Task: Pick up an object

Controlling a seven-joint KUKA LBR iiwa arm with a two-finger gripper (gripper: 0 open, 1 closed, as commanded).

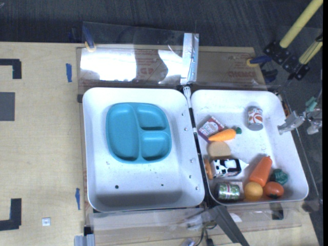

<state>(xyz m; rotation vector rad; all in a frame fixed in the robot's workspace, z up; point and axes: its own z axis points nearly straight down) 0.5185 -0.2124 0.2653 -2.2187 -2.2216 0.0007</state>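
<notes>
Nearest in the right bin point(294, 152), along its front wall, lie a green can point(229, 190) on its side, a yellow round fruit point(253, 190) touching it, and a red tomato point(273, 189), with a dark green piece point(280, 177) just behind. An orange-red vegetable point(260, 170) leans above the fruit, beside a black-and-white carton point(226, 167). Farther back come a tan slice point(219, 148), a carrot point(223, 135), a reddish packet point(210, 126) and a small upright tin point(254, 117). The left bin point(97, 178) carries a blue divided plate point(138, 132). The pincer point(296, 121) hovers at the right bin's far right rim, holding nothing visible; I cannot tell how far open it is.
</notes>
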